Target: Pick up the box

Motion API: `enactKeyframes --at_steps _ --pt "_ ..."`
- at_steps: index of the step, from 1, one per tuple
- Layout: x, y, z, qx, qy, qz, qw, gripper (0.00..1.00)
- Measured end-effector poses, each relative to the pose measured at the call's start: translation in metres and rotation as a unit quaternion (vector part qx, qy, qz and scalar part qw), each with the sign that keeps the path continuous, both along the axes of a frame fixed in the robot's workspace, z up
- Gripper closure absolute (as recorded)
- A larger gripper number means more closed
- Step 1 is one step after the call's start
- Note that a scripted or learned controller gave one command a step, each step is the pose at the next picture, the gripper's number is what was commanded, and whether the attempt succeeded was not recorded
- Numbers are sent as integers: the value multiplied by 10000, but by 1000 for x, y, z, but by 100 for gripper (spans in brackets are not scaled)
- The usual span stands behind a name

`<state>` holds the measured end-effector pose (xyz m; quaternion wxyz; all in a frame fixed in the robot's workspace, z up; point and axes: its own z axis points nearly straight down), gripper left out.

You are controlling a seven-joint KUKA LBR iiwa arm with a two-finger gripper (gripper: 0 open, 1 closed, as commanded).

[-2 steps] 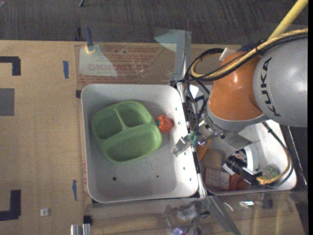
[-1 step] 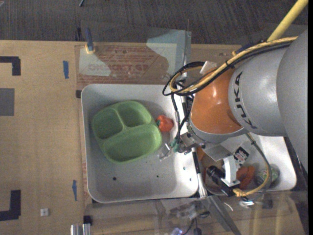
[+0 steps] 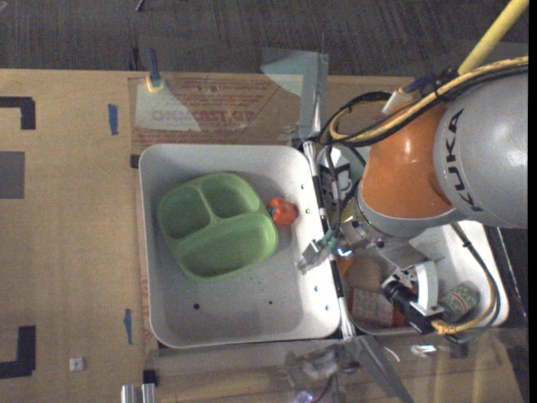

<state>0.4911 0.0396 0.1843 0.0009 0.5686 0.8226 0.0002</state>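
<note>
Grey tool over bin rim

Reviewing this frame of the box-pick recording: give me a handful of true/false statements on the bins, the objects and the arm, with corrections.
1. The green divided plate lies in the left bin. True.
2. A small orange object sits beside the plate. True.
3. The plate is stacked on the box. False: the box lies in the right bin, apart from the plate.
4. The arm hangs over the left bin. False: it hangs mostly over the right bin.
5. A green can lies in the right bin. True.
</note>
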Motion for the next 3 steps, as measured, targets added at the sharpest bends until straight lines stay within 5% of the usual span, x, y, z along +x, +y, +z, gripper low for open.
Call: enactKeyframes --at_steps 1,2,3 --pt "-12 42 -1 2 7 -1826 9832 0" --pt "-2 53 -33 88 -161 -1824 9831 0" --pt "-12 4 0 0 14 -1960 9806 0"
